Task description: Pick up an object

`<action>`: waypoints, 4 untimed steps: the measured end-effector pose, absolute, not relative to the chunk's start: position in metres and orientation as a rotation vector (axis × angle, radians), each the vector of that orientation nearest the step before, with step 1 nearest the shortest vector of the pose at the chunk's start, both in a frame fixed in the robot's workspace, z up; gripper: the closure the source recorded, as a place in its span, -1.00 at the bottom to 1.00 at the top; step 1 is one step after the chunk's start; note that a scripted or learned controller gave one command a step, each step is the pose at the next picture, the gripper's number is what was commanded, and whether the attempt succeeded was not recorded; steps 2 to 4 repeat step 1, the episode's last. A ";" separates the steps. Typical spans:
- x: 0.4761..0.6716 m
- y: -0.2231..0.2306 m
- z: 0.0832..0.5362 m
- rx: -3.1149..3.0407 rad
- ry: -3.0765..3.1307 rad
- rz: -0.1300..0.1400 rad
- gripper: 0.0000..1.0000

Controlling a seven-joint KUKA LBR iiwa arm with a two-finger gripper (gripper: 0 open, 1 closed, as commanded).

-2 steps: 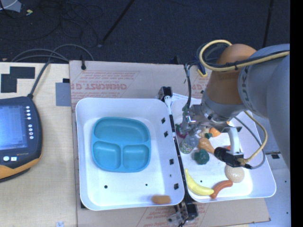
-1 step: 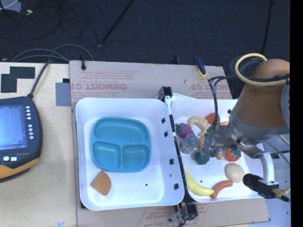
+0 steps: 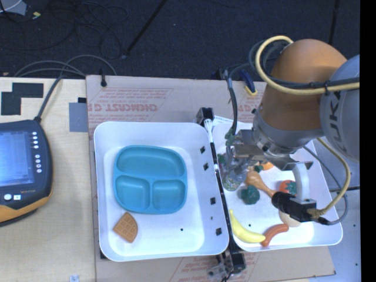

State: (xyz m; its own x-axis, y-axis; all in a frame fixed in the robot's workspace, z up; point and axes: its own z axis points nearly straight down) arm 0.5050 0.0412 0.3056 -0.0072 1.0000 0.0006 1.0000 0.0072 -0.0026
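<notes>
Transparent and glassy, a small clear object [image 3: 231, 178] is seen in the right bin [image 3: 329, 228], close against the bin's left wall, directly under the gripper [image 3: 235, 157]. Whether this object is actually held cannot be told, since the gripper's tip is hidden among its own grey housing and cables. Just right of the clear object, a dark green round piece [image 3: 250, 195] is found, with an orange-brown drumstick-shaped toy [image 3: 260, 184] touching it from above. Further toward the front of the same bin, a yellow banana [image 3: 244, 231] is laid along the left wall, and a curved red-orange sausage-like piece [image 3: 274, 233] is placed just beside its tip. A black fitting with a cable [image 3: 294, 207] is seen over the bin's right half, with a small red item [image 3: 286, 187] partly covered behind it. The left bin [image 3: 106, 157] is occupied by a blue divided plate [image 3: 151, 178], and a brown cracker-like wedge [image 3: 126, 227] is set near the plate's front left corner. A handheld control pendant [image 3: 20, 166] is rested on the bench, well apart to the left.
</notes>
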 end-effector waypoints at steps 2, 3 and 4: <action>0.477 0.022 0.390 -2.224 -2.222 0.000 1.00; 0.477 0.022 0.390 -2.224 -2.222 0.000 1.00; 0.477 0.022 0.390 -2.224 -2.222 0.000 1.00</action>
